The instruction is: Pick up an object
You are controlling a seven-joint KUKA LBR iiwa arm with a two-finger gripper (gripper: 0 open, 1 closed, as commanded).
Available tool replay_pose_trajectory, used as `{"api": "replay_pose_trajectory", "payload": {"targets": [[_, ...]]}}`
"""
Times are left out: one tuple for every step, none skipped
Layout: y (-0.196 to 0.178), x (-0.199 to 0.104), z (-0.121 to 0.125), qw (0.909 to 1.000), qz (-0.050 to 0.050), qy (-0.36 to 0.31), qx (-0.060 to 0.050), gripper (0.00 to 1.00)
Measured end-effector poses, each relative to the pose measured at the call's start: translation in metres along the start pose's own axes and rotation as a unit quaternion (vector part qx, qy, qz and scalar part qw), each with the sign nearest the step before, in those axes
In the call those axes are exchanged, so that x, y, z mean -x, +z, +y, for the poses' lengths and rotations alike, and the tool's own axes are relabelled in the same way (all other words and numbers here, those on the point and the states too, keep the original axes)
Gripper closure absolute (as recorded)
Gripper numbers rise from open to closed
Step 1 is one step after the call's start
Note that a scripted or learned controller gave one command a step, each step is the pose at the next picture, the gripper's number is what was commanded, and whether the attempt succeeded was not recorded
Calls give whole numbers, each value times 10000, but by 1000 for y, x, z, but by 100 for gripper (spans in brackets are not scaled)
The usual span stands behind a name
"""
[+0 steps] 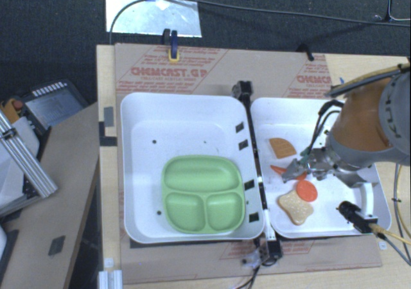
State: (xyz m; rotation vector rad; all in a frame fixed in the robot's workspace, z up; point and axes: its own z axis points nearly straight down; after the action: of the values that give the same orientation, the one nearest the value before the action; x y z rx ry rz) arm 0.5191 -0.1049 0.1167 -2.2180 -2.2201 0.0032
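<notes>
The right bin [292, 109] holds several small toy foods. A tan wedge [281, 147] lies near its left wall, with a thin orange piece [277, 169] just below it. Further down sit a red disc [307, 191] and a tan bread-shaped piece [295, 208]. My gripper [297, 171] hangs low over the bin's middle, right beside the orange piece and just above the red disc. Nothing shows held in it.
A green divided plate [202, 192] lies in the lower half of the left bin [173, 121]. A black divider strip [247, 140] runs between the bins. The grey and orange arm [366, 124] covers the right bin's right side.
</notes>
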Motion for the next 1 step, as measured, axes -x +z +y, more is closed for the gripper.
{"api": "replay_pose_trajectory", "payload": {"targets": [[34, 0, 0, 10000, -1, -1, 14, 0]]}}
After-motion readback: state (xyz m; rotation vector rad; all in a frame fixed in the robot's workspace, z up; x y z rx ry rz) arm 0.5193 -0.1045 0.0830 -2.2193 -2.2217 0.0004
